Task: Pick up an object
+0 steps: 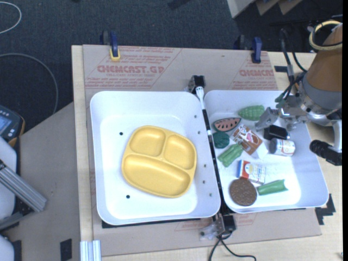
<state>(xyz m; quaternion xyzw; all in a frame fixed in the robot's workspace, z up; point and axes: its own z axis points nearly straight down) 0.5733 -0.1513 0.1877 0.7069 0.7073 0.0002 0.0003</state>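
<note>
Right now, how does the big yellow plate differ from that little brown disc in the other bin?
The yellow plate is large and fills much of the left bin; the brown disc is small, crowded among other items in the right bin. The plate is a rounded rectangle split into three compartments; the disc is round and undivided. The plate looks smooth and glossy, the disc dark and speckled. Both lie flat.

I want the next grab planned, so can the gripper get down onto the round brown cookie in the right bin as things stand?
Probably yes. The round brown cookie lies flat at the right white bin's near edge with nothing on top; the gripper hovers farther back.
</note>
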